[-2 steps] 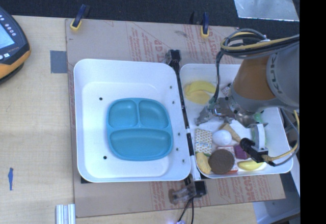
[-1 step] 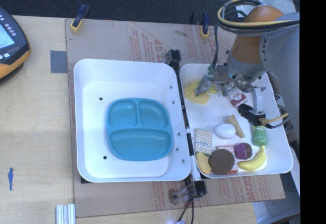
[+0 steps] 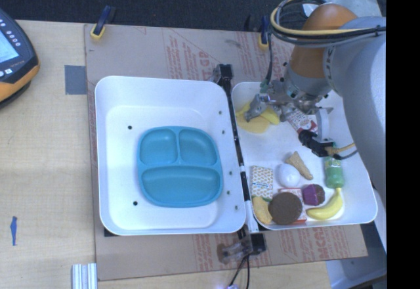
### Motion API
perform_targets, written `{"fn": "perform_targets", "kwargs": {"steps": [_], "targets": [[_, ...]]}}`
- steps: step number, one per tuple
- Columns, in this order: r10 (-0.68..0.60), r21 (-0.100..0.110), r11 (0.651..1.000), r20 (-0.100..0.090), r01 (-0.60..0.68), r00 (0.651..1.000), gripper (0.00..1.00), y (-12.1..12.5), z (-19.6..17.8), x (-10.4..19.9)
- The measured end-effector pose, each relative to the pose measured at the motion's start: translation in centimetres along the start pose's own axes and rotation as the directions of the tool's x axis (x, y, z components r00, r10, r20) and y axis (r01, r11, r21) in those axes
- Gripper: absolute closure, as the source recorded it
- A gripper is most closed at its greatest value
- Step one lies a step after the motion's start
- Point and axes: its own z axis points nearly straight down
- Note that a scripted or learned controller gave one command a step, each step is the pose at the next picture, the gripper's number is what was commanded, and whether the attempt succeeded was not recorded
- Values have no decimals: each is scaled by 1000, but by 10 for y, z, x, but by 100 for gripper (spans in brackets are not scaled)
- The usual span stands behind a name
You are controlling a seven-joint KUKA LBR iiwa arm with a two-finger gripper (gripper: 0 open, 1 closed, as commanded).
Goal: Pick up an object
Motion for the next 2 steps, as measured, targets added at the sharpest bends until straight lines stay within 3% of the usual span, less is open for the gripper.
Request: {"fn": "perform_targets", "kwargs": {"steps": [1, 2], "targets": [[-2, 9, 1000, -1, 2, 1000, 100, -2, -7, -1], [-4, -6, 1000, -1, 4, 1000, 100, -65, -104, 71]]}}
